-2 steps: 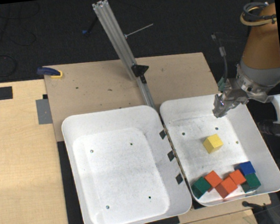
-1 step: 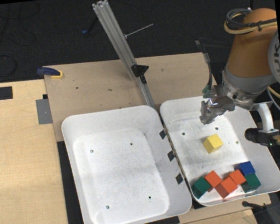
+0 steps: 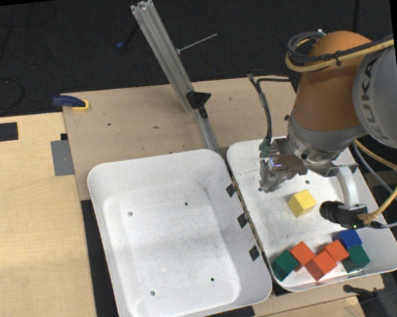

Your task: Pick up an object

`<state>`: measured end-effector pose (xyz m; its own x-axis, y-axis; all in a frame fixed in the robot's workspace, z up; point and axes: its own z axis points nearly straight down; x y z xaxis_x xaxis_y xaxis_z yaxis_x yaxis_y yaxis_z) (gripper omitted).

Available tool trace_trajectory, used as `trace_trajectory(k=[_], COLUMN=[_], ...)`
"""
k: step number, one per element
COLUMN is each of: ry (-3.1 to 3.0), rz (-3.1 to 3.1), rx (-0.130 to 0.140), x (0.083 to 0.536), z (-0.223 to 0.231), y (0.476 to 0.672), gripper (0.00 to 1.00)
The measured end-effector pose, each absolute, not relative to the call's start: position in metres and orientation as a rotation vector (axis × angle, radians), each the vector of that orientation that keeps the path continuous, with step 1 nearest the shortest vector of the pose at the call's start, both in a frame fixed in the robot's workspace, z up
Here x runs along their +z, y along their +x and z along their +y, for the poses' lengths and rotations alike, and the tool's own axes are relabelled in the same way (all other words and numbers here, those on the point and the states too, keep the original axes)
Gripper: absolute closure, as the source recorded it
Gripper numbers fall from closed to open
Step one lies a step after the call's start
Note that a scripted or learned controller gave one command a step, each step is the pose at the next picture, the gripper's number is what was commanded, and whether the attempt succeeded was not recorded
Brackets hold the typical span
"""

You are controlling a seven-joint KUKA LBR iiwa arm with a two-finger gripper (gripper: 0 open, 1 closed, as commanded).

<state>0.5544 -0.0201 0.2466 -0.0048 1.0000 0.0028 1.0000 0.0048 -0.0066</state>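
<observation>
Right of centre in the frame, the grey arm (image 3: 335, 101) with its orange band reaches in from the right edge, and its pincer (image 3: 271, 178) hangs over the upper part of the right bin (image 3: 245, 159); whether it is spread or pressed together cannot be told, and nothing shows between its tips. A yellow block (image 3: 301, 202) lies just below and right of it. Along the bin's lower edge sit a green block (image 3: 285, 262), two orange blocks (image 3: 303, 252) (image 3: 328, 257), a blue block (image 3: 350, 238) and another green block (image 3: 357, 259), clustered together. The left bin (image 3: 115, 179) sits beside it on the table (image 3: 28, 232).
</observation>
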Motion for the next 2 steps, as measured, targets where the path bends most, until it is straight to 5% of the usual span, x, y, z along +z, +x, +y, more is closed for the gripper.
trace_trajectory(k=[2], ry=[-2.213], rz=[-2.221], rx=[0.006], x=[0.222], z=[0.08], y=[0.506], gripper=[1.0])
